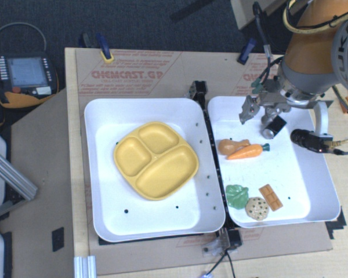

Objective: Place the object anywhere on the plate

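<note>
A yellow plate (156, 160) with three compartments lies in the left white bin (104, 213). In the right white bin (313, 184) an orange carrot (246, 152) lies beside a tan drumstick-shaped piece (228, 146). My gripper (258, 120) hangs above the bin's upper left part, just above and right of the carrot. Its fingers (245, 112) stand apart, open, with nothing between them.
A green leafy piece (237, 196), a round cookie (257, 208) and a brown wafer (271, 197) lie along the right bin's front. A black clamp (198, 90) sits at the top of the divide between the bins. The orange-banded arm (316, 33) fills the upper right.
</note>
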You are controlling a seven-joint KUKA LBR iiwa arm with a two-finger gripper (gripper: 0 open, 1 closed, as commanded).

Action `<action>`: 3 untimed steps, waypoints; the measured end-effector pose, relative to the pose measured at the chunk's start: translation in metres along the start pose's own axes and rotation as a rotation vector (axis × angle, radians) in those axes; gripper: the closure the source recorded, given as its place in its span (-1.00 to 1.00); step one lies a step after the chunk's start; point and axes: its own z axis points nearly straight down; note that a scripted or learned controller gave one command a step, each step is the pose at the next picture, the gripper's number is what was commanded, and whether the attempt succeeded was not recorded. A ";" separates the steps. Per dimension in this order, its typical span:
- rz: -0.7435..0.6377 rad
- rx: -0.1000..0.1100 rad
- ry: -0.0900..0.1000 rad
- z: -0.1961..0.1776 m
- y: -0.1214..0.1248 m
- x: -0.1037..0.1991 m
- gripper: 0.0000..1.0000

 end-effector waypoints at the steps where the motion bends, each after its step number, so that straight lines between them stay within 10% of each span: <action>1: 0.004 -0.001 -0.001 0.000 -0.003 0.044 1.00; 3: -0.002 -0.005 0.000 0.006 0.006 0.161 1.00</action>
